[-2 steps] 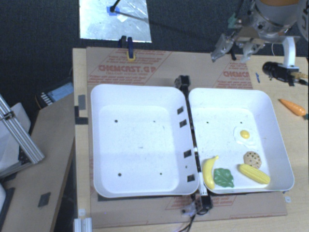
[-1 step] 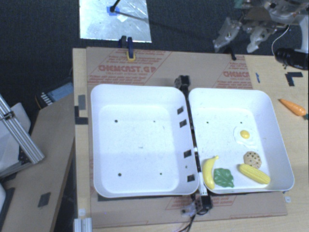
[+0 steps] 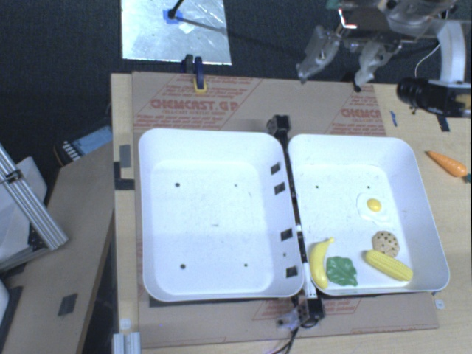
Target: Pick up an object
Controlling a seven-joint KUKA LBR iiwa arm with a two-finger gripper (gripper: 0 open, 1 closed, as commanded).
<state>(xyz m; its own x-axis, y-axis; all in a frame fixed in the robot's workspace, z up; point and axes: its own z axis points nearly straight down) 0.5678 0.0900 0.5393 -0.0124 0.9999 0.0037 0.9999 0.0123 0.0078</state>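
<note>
1. High up at the top right: the pincer, hanging over the brown board behind the two bins.
2. Two fingers spread wide apart, one finger on the left and the other a bit to its right, with nothing between them.
3. Not touching any toy.
4. Well below the pincer: the right bin, with all the toy food in its near part.
5. Far below the pincer and a little to its right: a fried egg, white with a yellow middle.
6. Just under the egg, further from the pincer: a round brown cookie.
7. Just below the cookie: a yellow corn cob, lying at a slant.
8. Almost straight down from the pincer, by the near left corner of that bin: a yellow banana.
9. Touching the banana on its right side: a green leafy piece.
10. Down and to the left of the pincer: the left bin, white.
11. Off to the right and lower than the pincer, outside the bins: an orange carrot on the bench.
</note>
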